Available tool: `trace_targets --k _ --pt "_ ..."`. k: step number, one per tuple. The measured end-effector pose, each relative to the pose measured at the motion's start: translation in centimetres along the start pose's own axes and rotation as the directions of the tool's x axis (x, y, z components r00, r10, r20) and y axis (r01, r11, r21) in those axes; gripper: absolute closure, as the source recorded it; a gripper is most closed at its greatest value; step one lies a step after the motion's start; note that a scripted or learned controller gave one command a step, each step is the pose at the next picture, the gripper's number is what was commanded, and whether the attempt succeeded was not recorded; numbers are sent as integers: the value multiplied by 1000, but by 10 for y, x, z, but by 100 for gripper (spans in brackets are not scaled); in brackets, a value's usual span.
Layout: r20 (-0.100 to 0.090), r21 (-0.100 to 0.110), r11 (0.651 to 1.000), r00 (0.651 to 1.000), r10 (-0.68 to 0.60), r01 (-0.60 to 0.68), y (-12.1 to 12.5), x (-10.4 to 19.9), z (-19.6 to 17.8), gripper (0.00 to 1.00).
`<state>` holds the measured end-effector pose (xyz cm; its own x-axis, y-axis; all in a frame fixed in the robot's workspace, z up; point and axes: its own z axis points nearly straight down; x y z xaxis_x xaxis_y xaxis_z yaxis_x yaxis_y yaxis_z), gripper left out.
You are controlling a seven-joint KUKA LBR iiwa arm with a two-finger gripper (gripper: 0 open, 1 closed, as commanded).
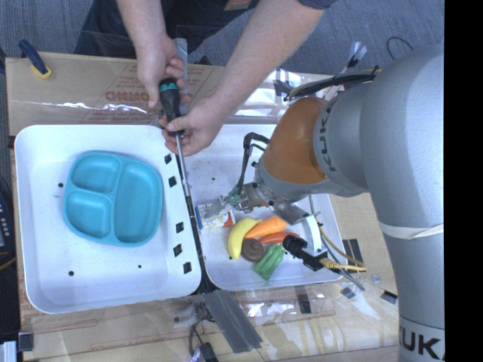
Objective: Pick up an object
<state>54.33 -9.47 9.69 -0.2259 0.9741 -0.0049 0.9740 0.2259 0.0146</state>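
Two shallow white bins sit side by side on the bench [302, 324]. The left bin [38, 277] holds a blue divided plate [113, 198], which lies flat a little left of that bin's middle. The grey arm [377, 127] reaches in from the right over the right bin [219, 168], and its orange band [298, 145] hangs above the bin's middle. The jaws point down at the left end of the wrist, low over the bin floor, just above a crumpled wrapper [213, 216] that lies beside the wall between the bins. Whether the jaws are open or closed cannot be told (the wrist hides most of them), and nothing can be seen gripped in them. The things to pick lie in a tight cluster in the near part of the right bin. A yellow banana [239, 236] is just right of the wrapper and an orange carrot [268, 227] touches its right side. A brown round thing [253, 250] is tucked against the banana's near end, with a green piece [270, 262] nearest of all, close to the rim. At the far end of the wall between the bins, a person holds a screwdriver [170, 100] upright. One hand [158, 70] is on its dark handle and the other hand [198, 127] grips lower down, around the shaft. A brown cardboard sheet [75, 78] lies beyond the bins.
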Motion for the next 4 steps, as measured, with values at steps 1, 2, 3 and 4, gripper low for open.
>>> trace_targets --k 1,2,3,4 --pt "-2 -1 983 983 -181 181 -42 2 0 0" --pt "-4 0 983 983 -186 186 -40 2 -9 100" --pt "-4 0 983 983 -185 185 -40 2 -9 0" --pt "-6 2 982 982 -189 189 -39 3 -16 100"
